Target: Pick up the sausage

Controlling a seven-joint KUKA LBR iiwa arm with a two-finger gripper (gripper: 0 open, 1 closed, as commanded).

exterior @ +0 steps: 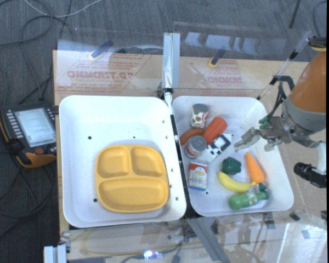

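Jaws (pixel 253 138) right of sausage (pixel 189 135); sausage lower-left to upper-right

Grey metal two-finger gripper (pixel 251 138) w/ orange band above wrist. Just below it: orange plastic carrot (pixel 255 167), dark green toy broccoli (pixel 231 165), yellow plastic banana (pixel 234 183). Left of it: black-and-white checked block (pixel 219 145), reddish-brown plastic sausage (pixel 190 135), orange-red rounded toy (pixel 214 128). Far left: yellow three-compartment plastic plate (pixel 132 177), shallow white bin (pixel 77 119).

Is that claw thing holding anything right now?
No. The claw hangs over the right bin with nothing between its fingers; the sausage lies untouched.
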